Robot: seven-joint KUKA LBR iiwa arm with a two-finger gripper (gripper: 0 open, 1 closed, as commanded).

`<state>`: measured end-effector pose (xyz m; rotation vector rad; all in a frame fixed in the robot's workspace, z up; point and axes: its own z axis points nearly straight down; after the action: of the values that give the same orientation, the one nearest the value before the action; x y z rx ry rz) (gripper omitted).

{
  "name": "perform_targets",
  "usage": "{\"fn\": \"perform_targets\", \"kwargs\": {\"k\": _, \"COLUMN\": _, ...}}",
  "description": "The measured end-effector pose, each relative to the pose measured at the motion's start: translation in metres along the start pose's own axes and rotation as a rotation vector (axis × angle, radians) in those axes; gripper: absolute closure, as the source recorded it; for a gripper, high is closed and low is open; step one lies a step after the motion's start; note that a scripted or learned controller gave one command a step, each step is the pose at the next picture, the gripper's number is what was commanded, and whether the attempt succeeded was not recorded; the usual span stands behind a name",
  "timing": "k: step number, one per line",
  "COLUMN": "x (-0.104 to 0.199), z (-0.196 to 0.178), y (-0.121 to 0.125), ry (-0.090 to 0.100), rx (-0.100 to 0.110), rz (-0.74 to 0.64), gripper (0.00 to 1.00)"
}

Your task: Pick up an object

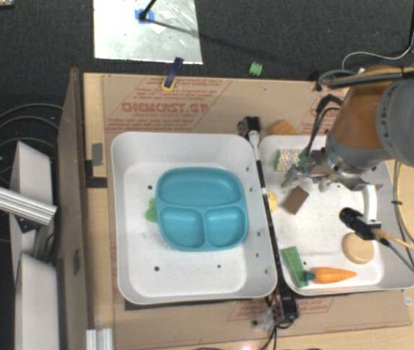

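Seemingly the tool (299, 172) hangs over a brown block (295, 200); its opening can't be told, so it may close off-centre and miss.

We see open white floor in the middle of the right bin (411, 272), between the brown block (294, 200) and the round tan piece (358, 249). A blue tray (201, 208) crowds the left bin (130, 195), leaving bare margins.
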<state>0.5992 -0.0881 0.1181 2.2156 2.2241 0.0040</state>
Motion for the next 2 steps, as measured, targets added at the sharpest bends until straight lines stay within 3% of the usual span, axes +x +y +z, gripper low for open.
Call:
{"fn": "perform_targets", "kwargs": {"k": 1, "x": -0.009, "z": 0.035, "y": -0.004, "ry": 0.0, "rx": 0.005, "rz": 0.004, "gripper": 0.0}}
{"fn": "perform_targets", "kwargs": {"k": 2, "x": -0.008, "z": 0.023, "y": -0.002, "ry": 0.0, "rx": 0.0, "rz": 0.002, "gripper": 1.0}}
